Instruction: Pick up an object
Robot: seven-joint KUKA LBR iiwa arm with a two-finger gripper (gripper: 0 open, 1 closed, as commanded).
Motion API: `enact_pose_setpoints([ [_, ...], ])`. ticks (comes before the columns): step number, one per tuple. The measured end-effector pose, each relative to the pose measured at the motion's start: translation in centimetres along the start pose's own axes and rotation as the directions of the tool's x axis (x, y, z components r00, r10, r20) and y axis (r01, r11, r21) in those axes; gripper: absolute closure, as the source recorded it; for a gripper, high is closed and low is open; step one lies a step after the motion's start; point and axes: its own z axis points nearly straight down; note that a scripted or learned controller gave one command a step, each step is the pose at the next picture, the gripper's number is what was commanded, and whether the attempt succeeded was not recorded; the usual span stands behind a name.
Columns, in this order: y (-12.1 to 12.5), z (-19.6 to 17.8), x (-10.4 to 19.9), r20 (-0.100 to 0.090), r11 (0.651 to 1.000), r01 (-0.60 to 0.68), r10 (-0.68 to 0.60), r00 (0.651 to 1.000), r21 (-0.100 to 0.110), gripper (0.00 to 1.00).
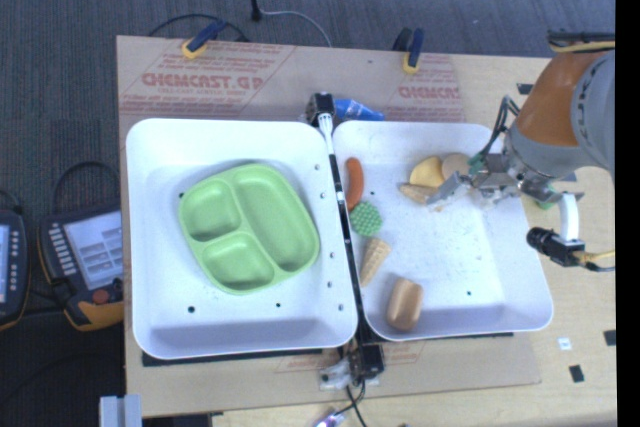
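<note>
A: Right bin (520, 310)?
B: Inside: bread roll (404, 303) at near edge; carrot (354, 182) along left wall; cone (373, 258) and green ball (365, 218) beside it; yellow pieces (428, 177) toward far side.
A: Pincer (470, 185)?
B: Over far-right part, beside yellow pieces; open or closed, cannot tell.
A: Left of it?
B: Left bin (150, 215), green tray (249, 227).

Two white bins sit side by side on the tabletop (200, 80). The left bin (150, 215) holds a green divided tray (250, 227) near its middle. In the right bin (500, 290), a hot dog (354, 183), a green ball (365, 218) and a cone (373, 260) lie along the left wall, and a brown bread piece (404, 303) lies near the front edge. The hand (452, 188) hovers near the bin's back edge, just beside yellow pieces (428, 174); whether it grips anything cannot be told.
</note>
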Motion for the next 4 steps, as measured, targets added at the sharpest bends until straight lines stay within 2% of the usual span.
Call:
enact_pose_setpoints([
  [1,4.6,1.8,5.0,0.018,0.983,0.182,-0.182,0.983,-0.006,0.0],
  [2,4.6,0.7,4.8,0.021,0.983,0.181,-0.181,0.983,-0.008,1.0],
  [3,4.6,0.7,4.8,0.021,0.983,0.181,-0.181,0.983,-0.007,0.0],
  [4,1.6,-7.7,14.3,0.011,0.998,-0.061,0.061,0.998,-0.003,0.0],
])
